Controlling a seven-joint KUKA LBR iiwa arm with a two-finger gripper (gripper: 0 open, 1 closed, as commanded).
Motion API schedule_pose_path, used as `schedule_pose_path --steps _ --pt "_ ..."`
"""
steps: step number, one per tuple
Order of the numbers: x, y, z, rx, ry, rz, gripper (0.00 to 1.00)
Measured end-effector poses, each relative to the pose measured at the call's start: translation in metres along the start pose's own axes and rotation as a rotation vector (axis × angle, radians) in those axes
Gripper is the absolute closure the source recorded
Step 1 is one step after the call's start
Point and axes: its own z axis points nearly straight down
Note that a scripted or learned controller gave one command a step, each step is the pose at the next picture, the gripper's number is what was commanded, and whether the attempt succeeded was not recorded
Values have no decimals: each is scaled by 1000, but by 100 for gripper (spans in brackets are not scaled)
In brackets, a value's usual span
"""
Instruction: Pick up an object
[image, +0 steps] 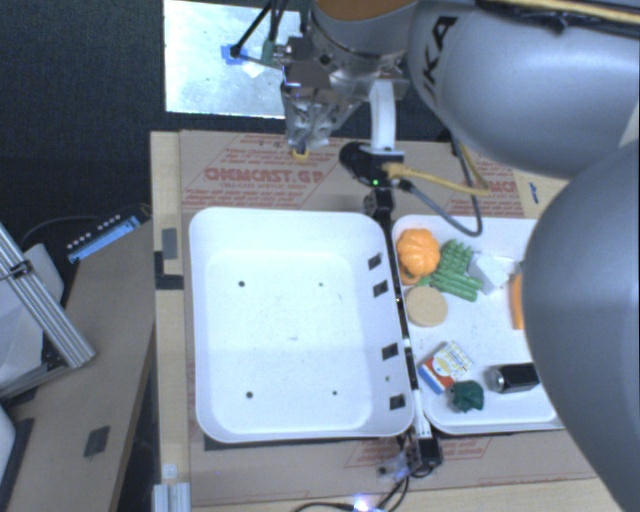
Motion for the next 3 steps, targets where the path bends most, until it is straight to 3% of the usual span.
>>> schedule_pose_path --steps 1,2,3 --pt "27 -39 -141 -10 5 -1 100" --pt "18 -86 44 22 -8 9 100" --pt "20 -15 -19 -5 0 9 100"
